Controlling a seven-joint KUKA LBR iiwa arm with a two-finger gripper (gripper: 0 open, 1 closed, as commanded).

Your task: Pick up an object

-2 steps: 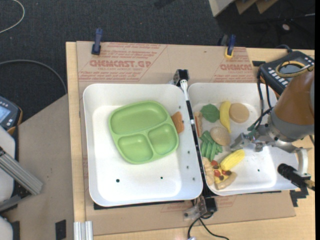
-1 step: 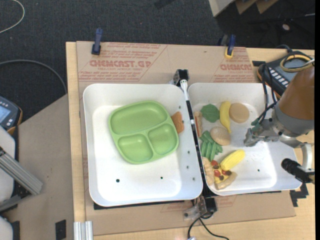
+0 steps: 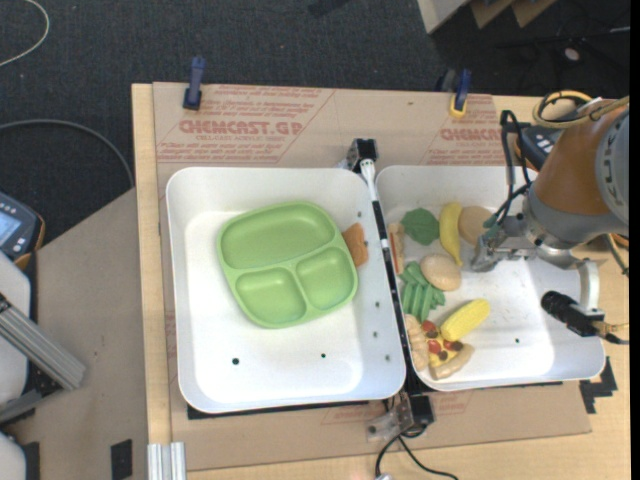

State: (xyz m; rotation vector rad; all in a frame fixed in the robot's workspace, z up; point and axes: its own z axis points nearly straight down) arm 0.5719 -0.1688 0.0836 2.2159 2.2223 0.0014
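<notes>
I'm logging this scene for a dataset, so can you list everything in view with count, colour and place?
bins: 2, white, side by side on the bench
tray: 1, green, three compartments, left bin
bread: 1, brown, beside the tray's right edge
banana: 1, yellow, right bin, top
corn: 1, yellow, right bin, middle
pizza: 1, tan, right bin, bottom left
green toys: several, right bin, left side
clamps: 2, blue, bench's far edge
gripper: 1, grey, over the right bin
</notes>
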